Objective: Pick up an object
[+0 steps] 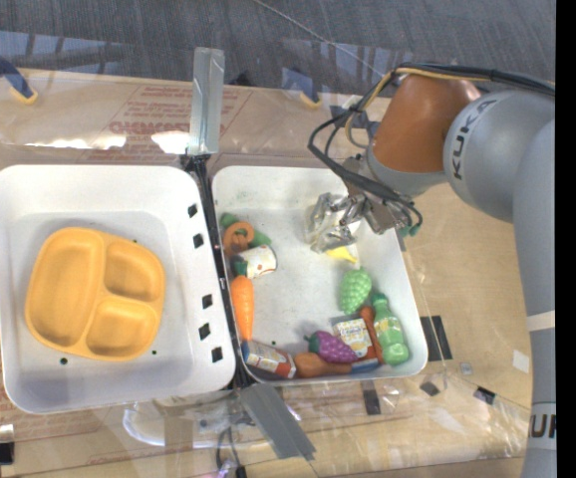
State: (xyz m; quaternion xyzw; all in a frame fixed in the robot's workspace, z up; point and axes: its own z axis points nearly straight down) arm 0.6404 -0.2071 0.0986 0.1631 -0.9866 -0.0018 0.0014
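Left bin (9,297): yellow divided tray (94,292). Right bin (298,182): carrot (242,307), green grapes (356,290), yellow item (344,256) directly under hand (330,229). Finger state: cannot tell. Arm (487,147) enters from right, marked "KUKA", wrist lowered over bin's upper part.

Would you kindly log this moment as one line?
gripper: low in right bin | over yellow item | grasp: unconfirmed | yellow tray: left bin
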